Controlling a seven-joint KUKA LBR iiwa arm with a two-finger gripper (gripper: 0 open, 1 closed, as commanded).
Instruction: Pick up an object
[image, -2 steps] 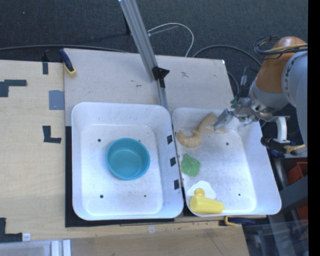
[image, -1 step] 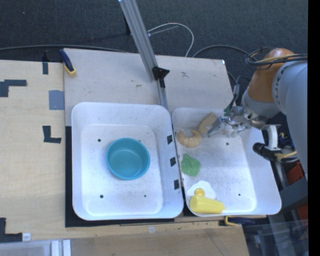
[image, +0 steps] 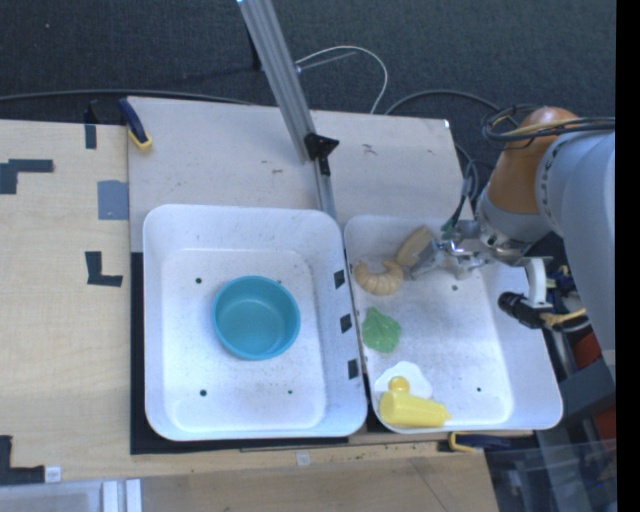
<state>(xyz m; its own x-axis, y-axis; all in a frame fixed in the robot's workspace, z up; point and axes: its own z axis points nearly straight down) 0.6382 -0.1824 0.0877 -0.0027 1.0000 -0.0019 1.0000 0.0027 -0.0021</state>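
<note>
The gripper (image: 432, 258) sits low in the right bin (image: 520, 395), reaching in from the right, its tip just beside a tan bread-like piece (image: 414, 244); whether it is gripping or not I cannot tell from this angle. A croissant (image: 379, 277) lies touching or nearly touching that piece, so a grasp here could, I judge, nudge one into the other and come away with nothing, or catch only an edge that slips out on the lift. Further down the same bin lie a green leaf (image: 381, 330), a fried egg (image: 404, 381) and a yellow block (image: 412, 408) near the front wall. The left bin (image: 165, 400) holds a blue bowl (image: 256, 317). Both bins rest on a pale bench (image: 50, 300) marked with dark tape, cables trailing behind on dark carpet.
</note>
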